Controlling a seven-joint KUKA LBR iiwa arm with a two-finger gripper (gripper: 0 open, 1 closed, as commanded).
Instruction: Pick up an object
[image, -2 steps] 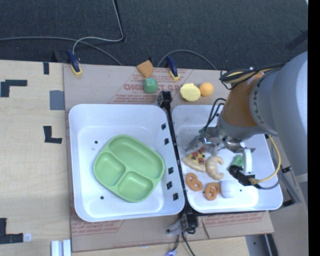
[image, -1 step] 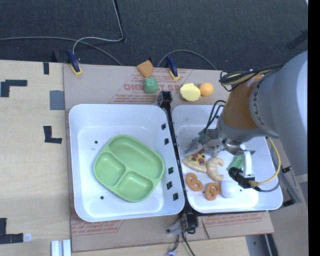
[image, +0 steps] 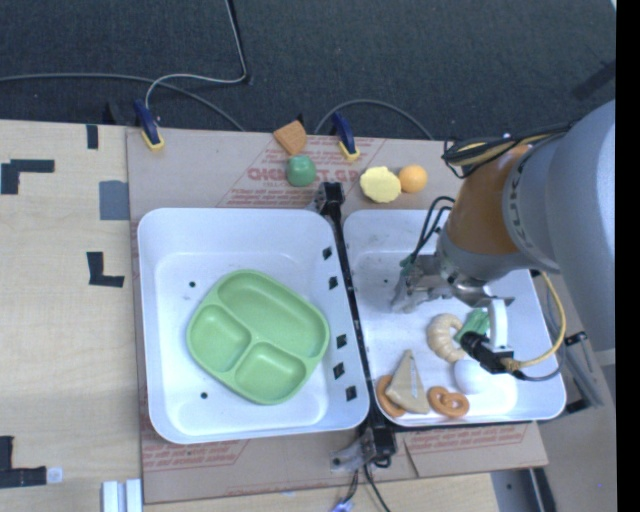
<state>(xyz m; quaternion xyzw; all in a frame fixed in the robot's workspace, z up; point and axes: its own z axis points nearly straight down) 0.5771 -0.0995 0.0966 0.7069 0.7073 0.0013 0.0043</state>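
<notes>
My gripper (image: 410, 292) hangs low over the upper left part of the right bin (image: 375, 250), pointing down at bare bin floor. No object shows in it. A beige croissant-shaped toy (image: 441, 334) lies just right of and below it, with a small green item (image: 476, 322) beside that, partly under the wrist. Further toward the front lie a white egg (image: 470, 376), a brown pretzel (image: 449, 402) and a tan sandwich wedge (image: 404, 384).
The left bin (image: 160, 250) holds a green divided plate (image: 258, 336). Behind the bins, on the cardboard, sit an orange block (image: 291, 136), a green ball (image: 300, 171), a yellow lemon (image: 380, 184) and an orange (image: 412, 179). The arm's grey body covers the right bin's right side.
</notes>
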